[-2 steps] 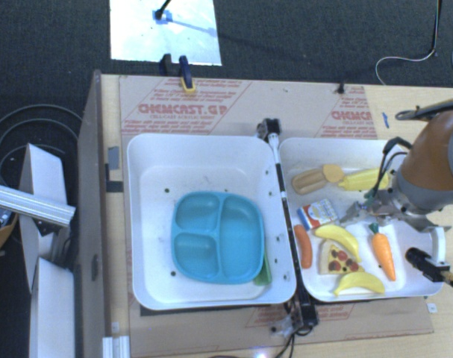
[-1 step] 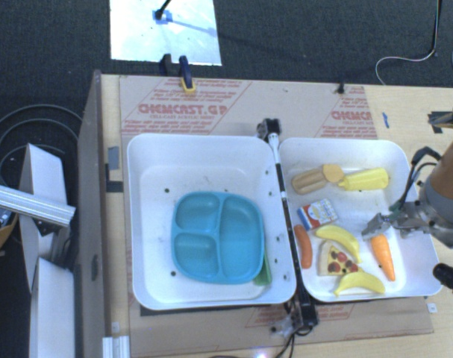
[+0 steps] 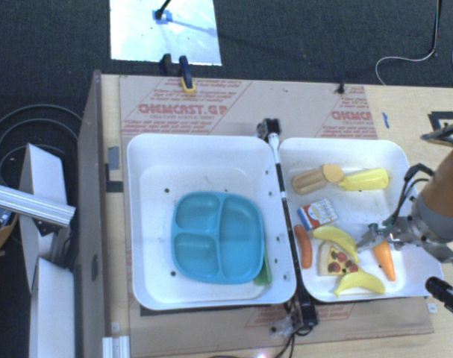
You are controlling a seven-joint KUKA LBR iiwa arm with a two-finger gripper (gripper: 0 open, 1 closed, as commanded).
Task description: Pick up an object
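A dark carpeted floor surrounds a bench topped with a sheet (image 3: 233, 107) printed in red; the word "CHEMCAST" with "GP" and smaller "CELL-CAST ACRYLIC SHEET" lines reads across it, repeated at a slant near the right.

In the right bin (image 3: 390, 152) lie the toys. An orange carrot (image 3: 385, 260) sits near the bin's right wall, and the gripper (image 3: 377, 236) hangs just at its upper-left end, the metal fingertips (image 3: 369, 238) low over the bin floor. Whether they stand wide or narrow cannot be told, and nothing is seen between them. To the left of the carrot are a yellow banana (image 3: 336, 236), a pizza slice (image 3: 336, 259) with red dots, and a second banana (image 3: 362, 282) by the front rim. A small red, white and blue carton (image 3: 317, 214) bears print too small to read. An orange sausage (image 3: 304, 246) lies along the left wall. Near the back wall rest a tan bun-like piece (image 3: 313, 179) and a yellow piece (image 3: 363, 178), touching end to end.

Bare floor remains in the bin's middle and along the right wall above the gripper. The left bin (image 3: 148, 200) holds a blue divided plate (image 3: 216, 237), with open white floor on its left and back sides. The arm (image 3: 442, 207) enters over the right rim.
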